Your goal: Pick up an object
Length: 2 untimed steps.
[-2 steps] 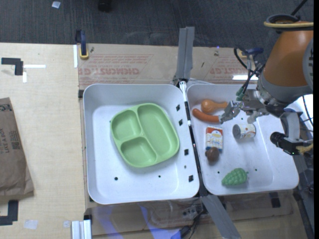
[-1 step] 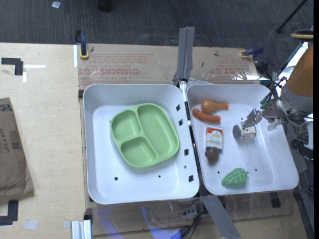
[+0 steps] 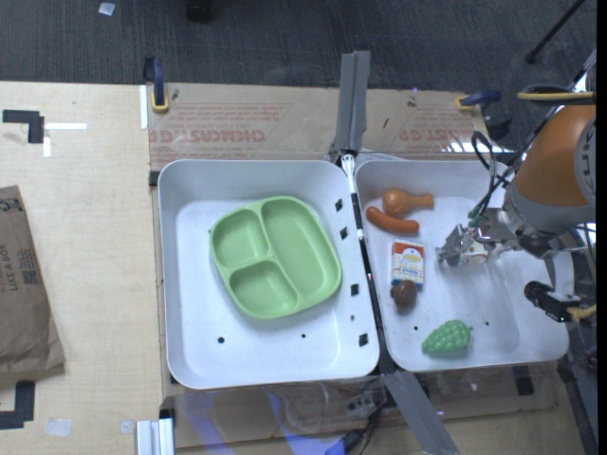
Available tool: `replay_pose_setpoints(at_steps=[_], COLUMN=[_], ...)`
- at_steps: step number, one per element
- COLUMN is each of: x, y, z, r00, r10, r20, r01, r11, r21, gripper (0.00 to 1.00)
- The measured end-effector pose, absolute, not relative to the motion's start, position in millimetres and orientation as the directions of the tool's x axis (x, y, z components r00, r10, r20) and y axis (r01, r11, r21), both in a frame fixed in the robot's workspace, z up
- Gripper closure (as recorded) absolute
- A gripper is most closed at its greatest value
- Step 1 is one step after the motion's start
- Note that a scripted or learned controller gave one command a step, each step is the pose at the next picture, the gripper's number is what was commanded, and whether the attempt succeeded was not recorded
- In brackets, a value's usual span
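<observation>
Bins side by side. Left bin (image 3: 180, 254): green divided plate (image 3: 275, 256), centred. Right bin (image 3: 503, 344): red sausage (image 3: 392, 221) under an orange drumstick-like piece (image 3: 408, 200); below them a small printed packet (image 3: 408, 261), a brown rounded item (image 3: 404, 295), a green grape bunch (image 3: 447, 337). Gripper (image 3: 455, 251) low over bin floor, right of packet; spread cannot be judged, nothing seen in it.

A robotics lab: white bins (image 3: 180, 254) on a taped cardboard-covered bench (image 3: 76, 254), cables, grey carpet (image 3: 285, 17).
</observation>
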<state>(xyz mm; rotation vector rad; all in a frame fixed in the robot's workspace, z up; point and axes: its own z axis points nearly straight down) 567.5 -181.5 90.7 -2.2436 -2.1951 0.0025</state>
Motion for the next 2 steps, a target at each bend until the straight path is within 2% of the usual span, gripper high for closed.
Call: replay_pose_setpoints(at_steps=[1,2], x=[568.0,603.6], y=[-182.7,-182.6], z=[99.9,119.8], r00=[0.025,0.372], r10=[1.000,0.928], r20=[0.001,-0.002], r01=[1.000,0.928], r11=[-0.025,-0.372], r21=[-0.002,-0.002], gripper=[1.00,1.00])
